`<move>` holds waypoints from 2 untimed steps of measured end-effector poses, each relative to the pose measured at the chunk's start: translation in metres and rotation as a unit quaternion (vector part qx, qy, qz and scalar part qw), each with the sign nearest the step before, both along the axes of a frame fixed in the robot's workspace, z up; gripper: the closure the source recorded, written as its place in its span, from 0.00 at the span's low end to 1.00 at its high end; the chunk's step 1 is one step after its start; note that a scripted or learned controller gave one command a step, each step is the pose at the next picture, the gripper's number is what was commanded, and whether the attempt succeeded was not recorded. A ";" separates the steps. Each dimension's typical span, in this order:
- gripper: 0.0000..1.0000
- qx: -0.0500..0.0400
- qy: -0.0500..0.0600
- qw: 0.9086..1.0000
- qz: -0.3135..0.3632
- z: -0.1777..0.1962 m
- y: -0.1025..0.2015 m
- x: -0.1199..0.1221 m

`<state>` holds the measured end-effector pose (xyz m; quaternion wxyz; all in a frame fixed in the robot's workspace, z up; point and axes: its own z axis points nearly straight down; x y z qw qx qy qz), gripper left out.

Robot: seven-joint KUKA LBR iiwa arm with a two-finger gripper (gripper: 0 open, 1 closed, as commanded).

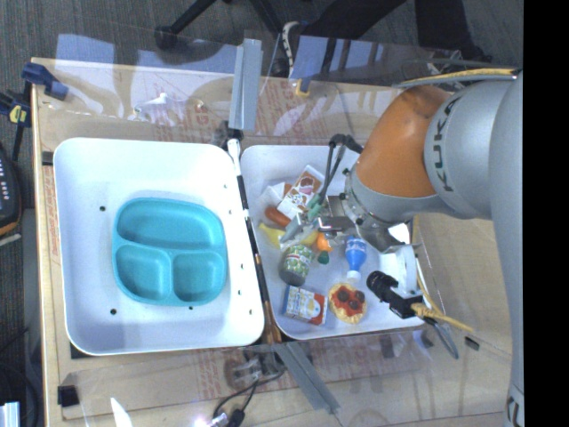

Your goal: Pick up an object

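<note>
Two shallow white bins sit side by side on a bench, seen from above. The left bin (84, 238) holds a teal divided tray (171, 252) with three compartments. The right bin (260, 165) holds a loose heap of small toy groceries. The grey and orange arm (418, 149) reaches in from the right and hangs low over the heap's far side. Its gripper (324, 219) is down among the items, but I cannot tell how far open it is or whether it has hold of anything. The piece closest to it, and so the likely pick, is a small carton (300, 192). The carton lies tilted at the far end of the heap, just left of the gripper. It is white with a red and brown printed panel and a boxy shape with flat faces. It looks light and fairly stiff, though thin walls might dent under a hard squeeze. Its smooth faces may be a little slippery, so the safest hold is probably across the two broad opposite sides, near the middle. It leans on its neighbours, so it may shift when touched. Nearer in the bin lie a short red piece (277, 216), a green jar (298, 261) and a small orange piece (320, 241). There is also a blue and white bottle (356, 254). At the near edge sit a blue and white packet (304, 303) and a round yellow tart (348, 302) with red topping.
</note>
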<state>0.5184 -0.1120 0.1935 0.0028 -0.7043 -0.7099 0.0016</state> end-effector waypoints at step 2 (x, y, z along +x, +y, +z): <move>1.00 -0.001 -0.001 1.000 0.028 -0.092 -0.045 0.042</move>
